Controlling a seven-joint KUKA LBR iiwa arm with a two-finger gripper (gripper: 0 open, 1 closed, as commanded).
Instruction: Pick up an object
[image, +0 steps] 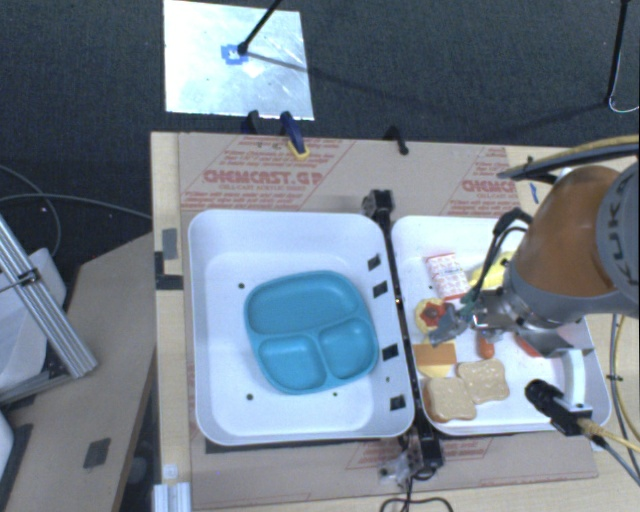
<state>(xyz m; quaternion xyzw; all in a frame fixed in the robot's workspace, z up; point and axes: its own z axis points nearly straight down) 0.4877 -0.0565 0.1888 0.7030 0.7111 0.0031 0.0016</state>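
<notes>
Claw (462, 318) low over the right bin (410, 240), its metal tips among the play food; from my remote seat I cannot tell whether it is released or clenched, and nothing is visibly pinched in it. Behind it the arm (570, 250) swells in from the right, a smooth rounded orange band above a grey wrist, with pale cables looping over it.

Largest on my screen is the tabletop (330, 165), a flat tan sheet printed in red with the word "CHEMCAST", repeated at several angles. On it sit two shallow white bins with glossy, rounded walls, side by side and joined by black clips along the shared edge. The left bin (215, 300) carries a turquoise plastic tray (310, 330), rounded at the corners and moulded into three compartments, lying slightly askew.

The candidate objects for pickup all lie in the right bin: two toast-shaped slices (468, 390) in pale tan, touching each other near the front wall; a flat orange cheese-like square (434, 356) just beside them; a small white packet (445, 272) with red print too small for me to read; a yellow piece (492, 270) partly hidden by the wrist; and a little red item (430, 314) just beside the claw.
</notes>
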